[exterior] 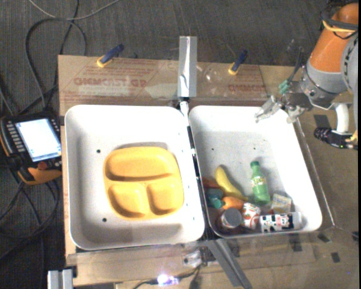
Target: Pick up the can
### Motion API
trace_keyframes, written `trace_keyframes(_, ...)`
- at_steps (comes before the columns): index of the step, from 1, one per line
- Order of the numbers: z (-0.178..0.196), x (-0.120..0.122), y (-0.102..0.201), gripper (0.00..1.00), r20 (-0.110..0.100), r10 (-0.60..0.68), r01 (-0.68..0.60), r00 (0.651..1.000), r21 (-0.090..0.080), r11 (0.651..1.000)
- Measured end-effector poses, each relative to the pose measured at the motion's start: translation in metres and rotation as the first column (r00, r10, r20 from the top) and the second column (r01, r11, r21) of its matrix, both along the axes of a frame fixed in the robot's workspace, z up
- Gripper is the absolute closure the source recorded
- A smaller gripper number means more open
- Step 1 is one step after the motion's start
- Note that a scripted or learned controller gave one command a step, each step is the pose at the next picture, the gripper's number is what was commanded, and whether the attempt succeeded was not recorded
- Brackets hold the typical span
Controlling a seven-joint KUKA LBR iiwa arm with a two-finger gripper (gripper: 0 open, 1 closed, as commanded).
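Note:
The can [233,218] lies at the front of the right bin [240,134], its grey round end facing up and a red and white label on its side. It is packed among other items. My gripper [278,111] hangs over the bin's back right corner, far from the can, open with nothing between its fingers.
Around the can lie a yellow banana [227,182], a green bottle [259,183], a black and white carton [278,221] and small teal and orange pieces [214,195]. The left bin [84,137] holds a yellow divided tray [144,181]. A tablet [36,138] sits off the bench at left.

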State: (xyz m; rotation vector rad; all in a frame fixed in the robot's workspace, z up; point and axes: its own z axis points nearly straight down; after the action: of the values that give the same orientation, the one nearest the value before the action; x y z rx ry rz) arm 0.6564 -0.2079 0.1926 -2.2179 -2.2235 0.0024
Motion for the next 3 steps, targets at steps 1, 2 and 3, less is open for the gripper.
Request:
trace_keyframes(1,-0.101,0.011,0.1,0.0,0.001,0.158,-0.158,0.987,-0.003,0.987)
trace_keyframes(2,-0.103,-0.081,0.106,0.0,0.008,0.102,-0.102,0.995,-0.003,0.995)
trace_keyframes(3,-0.103,-0.096,0.039,0.0,0.012,0.063,-0.062,0.998,-0.006,0.998)
